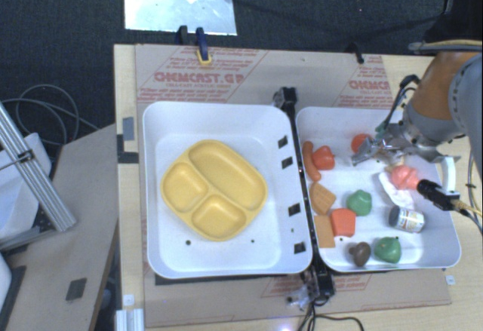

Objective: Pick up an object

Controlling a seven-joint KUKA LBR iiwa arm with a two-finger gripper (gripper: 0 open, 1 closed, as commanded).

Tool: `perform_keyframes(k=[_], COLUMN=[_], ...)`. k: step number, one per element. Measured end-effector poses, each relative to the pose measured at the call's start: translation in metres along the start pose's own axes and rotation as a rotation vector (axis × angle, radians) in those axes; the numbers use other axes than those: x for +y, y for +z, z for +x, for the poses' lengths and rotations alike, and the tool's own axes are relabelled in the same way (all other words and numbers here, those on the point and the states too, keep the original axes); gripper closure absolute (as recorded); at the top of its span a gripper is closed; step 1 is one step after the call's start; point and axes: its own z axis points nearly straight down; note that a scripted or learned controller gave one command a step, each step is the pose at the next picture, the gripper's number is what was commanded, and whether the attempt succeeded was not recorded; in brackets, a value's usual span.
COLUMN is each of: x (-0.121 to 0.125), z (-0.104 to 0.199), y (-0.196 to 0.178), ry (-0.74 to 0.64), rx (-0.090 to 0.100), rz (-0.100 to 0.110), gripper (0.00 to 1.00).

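The task names no particular object, so the candidates are the small things scattered in the right-hand white bin (441, 250). The one nearest the pincer (367, 152) is an orange-red rounded piece (360, 142) at the bin's far side, just beside the metal fingers, perhaps touching them. A little nearer the camera lies a pink piece (404, 176) on a white scrap, close under the wrist. Toward the bin's left wall sit a red-orange block (324, 157) and a long orange stick (309, 160). Further forward are a tan wedge (322, 197), a green piece (360, 202), a red cube (343, 222), a small jar (406, 219) lying on its side, a brown lump (360, 252) and a second green piece (389, 249).

The pincer hangs low over the far part of this bin, its fingers pointing leftward in the view. Nothing is visibly clamped between them, and how far apart they stand I cannot tell at this angle.

This looks like the approach or closing step of a grasp, with no object lifted yet. The next move calls for the fingers to straddle one piece squarely, likely the orange-red one, close firmly, then rise straight up without nudging its neighbours.

The left-hand bin (162, 250) holds a yellow divided tray (214, 189). Both bins rest on the desk (249, 69).
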Motion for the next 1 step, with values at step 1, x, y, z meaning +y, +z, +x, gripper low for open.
perform_keyframes(k=[1], x=[0.0001], z=[-0.0042], y=[-0.0114], ry=[0.000], rx=[-0.005], rz=[-0.003], gripper=[1.00])
